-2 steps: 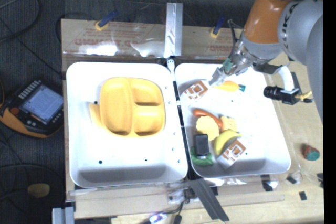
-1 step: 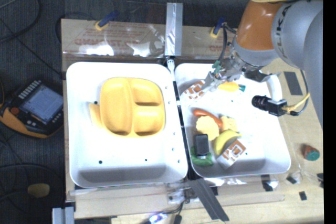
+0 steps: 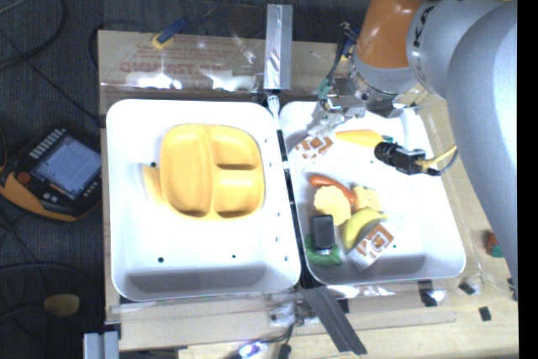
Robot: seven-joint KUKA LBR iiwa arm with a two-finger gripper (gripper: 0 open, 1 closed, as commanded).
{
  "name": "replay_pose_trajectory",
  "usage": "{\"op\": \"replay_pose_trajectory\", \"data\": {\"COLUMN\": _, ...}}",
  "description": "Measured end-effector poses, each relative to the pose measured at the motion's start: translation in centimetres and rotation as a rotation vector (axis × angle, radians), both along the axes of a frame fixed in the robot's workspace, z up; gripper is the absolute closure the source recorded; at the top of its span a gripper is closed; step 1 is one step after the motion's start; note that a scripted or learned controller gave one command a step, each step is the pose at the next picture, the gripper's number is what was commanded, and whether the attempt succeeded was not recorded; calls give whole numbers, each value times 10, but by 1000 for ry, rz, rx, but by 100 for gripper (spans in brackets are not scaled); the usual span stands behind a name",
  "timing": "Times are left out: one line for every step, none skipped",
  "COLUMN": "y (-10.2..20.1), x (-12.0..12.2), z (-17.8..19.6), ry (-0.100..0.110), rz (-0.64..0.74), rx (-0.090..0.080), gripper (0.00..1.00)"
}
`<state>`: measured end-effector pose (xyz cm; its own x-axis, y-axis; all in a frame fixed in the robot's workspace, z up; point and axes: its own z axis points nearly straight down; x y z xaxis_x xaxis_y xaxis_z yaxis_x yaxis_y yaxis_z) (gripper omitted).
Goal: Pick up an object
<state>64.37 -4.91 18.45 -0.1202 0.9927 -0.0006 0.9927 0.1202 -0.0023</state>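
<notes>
My gripper [image 3: 326, 115] hangs low over the far left corner of the right bin [image 3: 437, 214], below the orange band [image 3: 388, 29] of the arm. Just beneath it lies a small white packet with an orange pattern [image 3: 312, 147]. A yellow-orange wedge [image 3: 357, 136] lies to the gripper's right. Further forward in the same bin are an orange stick [image 3: 326, 181], a pale yellow lump [image 3: 331, 201], a black block [image 3: 322, 229] on a green piece [image 3: 324, 255], a yellow-green banana shape [image 3: 360, 223] and a second patterned white box [image 3: 375, 243].
The left bin [image 3: 134, 248] holds a yellow divided tray [image 3: 210, 168]. A black cable connector [image 3: 395, 154] hangs from the arm over the right bin. A metal divider post [image 3: 277, 46] stands behind the bins. A handheld pendant [image 3: 55, 172] lies on the floor at left.
</notes>
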Motion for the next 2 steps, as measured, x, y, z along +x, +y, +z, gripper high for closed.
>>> {"op": "replay_pose_trajectory", "data": {"y": -34, "x": -13, "z": 45, "ry": -1, "rz": 58, "rx": -3, "gripper": 100}}
{"op": "replay_pose_trajectory", "data": {"y": -8, "x": -98, "z": 38, "ry": 0, "rz": 224, "rx": 1, "gripper": 100}}
